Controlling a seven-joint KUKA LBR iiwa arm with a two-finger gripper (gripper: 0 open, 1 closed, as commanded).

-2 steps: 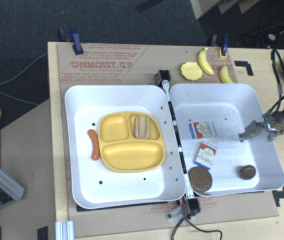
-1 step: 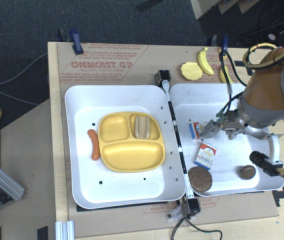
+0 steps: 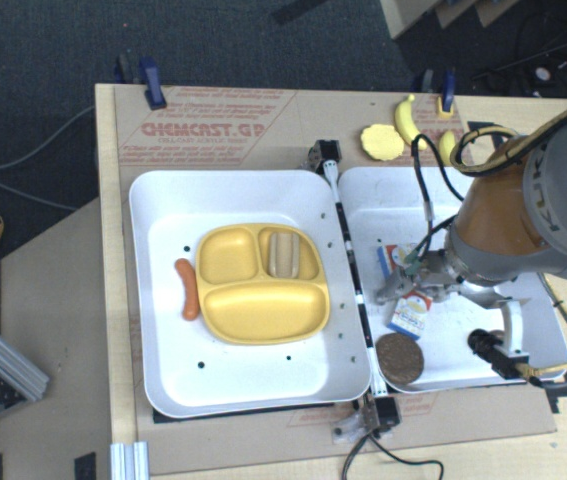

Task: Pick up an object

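The arm comes in from the right and bends low over the right bin, its orange band and grey wrist covering much of that bin's far side. The hand sits down among the clutter near the bin's left wall; from here I cannot tell whether it is apart or together, since the grey metal blurs into the things beneath it.

Right under and beside the hand lie a small blue-and-white packet and a strip with red and blue print, both crowded close against the hand. Nearer the front edge of the same bin rests a round brown disc, just beside the packet. A black fitting with cables hangs off the arm over the bin's front right part, and a black cable loops over the back of the bin.

The left bin carries a yellow divided tray with a tan piece in its upper right compartment, and an orange sausage-shaped thing lies just beside the tray's left edge.

Behind the bins, on the worktop, sit a yellow flat piece and a toy banana, well apart from the hand. Blue clamps grip the worktop's far edge.
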